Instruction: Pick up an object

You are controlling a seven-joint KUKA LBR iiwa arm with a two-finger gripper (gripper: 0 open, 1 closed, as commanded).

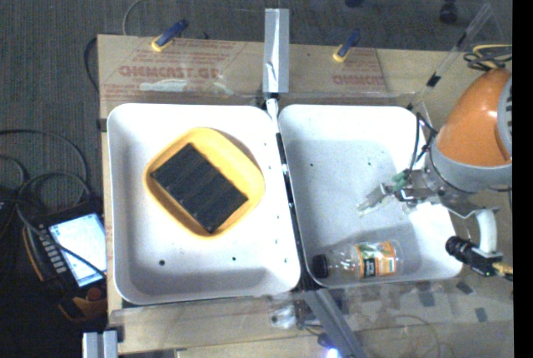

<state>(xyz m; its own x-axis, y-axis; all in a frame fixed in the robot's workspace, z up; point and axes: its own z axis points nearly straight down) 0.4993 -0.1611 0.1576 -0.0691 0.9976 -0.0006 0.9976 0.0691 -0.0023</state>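
A clear plastic bottle with an orange label and a dark cap lies on its side along the front wall of the right bin. In the left bin rests a yellow dish holding a black ribbed pad. My gripper hangs over the right side of the right bin, above and slightly right of the bottle, apart from it. The grey and orange arm reaches in from the right edge.
A cardboard sheet with two blue and yellow clamps lies behind the bins. A metal divider strip runs between the bins. Cables and a tablet lie on the floor at the left.
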